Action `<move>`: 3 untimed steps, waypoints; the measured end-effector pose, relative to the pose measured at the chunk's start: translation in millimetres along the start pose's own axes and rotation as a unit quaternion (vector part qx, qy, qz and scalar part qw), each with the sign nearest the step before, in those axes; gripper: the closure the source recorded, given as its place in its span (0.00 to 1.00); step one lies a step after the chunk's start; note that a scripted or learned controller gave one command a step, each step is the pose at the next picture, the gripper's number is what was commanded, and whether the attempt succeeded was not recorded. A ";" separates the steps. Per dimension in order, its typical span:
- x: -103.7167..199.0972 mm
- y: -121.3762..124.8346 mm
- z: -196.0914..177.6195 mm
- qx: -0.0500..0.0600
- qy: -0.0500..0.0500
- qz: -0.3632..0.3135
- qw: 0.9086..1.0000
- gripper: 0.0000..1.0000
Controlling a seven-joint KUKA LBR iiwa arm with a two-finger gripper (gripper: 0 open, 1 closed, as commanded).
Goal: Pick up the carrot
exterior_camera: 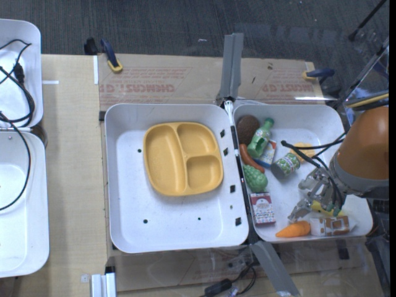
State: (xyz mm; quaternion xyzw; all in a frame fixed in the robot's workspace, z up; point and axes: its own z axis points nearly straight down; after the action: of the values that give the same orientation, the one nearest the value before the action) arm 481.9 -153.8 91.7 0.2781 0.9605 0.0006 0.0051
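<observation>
The carrot [292,229], small and orange, lies near the front wall of the right bin [334,117], between a red box [263,208] and a white and orange carton [332,226]. My gripper [314,200] hangs just above and behind the carrot, slightly to its right, beneath the orange band of the arm [370,150]. Nothing is seen held in it. The carrot lies free on the bin floor.
The right bin also holds a brown round item [248,127], a green bottle [262,136], a red-orange sausage shape [247,156], a green bumpy vegetable [255,178], a can [286,164] and a yellow piece [303,148]. A yellow divided plate [183,158] sits in the left bin [124,184].
</observation>
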 end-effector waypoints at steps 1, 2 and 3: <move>-9.8 -22.3 2.5 0.003 0.005 0.118 0.993 0.00; 2.1 -4.1 3.3 0.004 0.006 0.226 0.974 0.00; 18.1 20.6 3.7 0.004 0.007 0.147 0.989 0.00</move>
State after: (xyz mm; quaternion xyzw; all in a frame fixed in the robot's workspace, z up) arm 477.7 -126.7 87.9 0.4164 0.9092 -0.0005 -0.0026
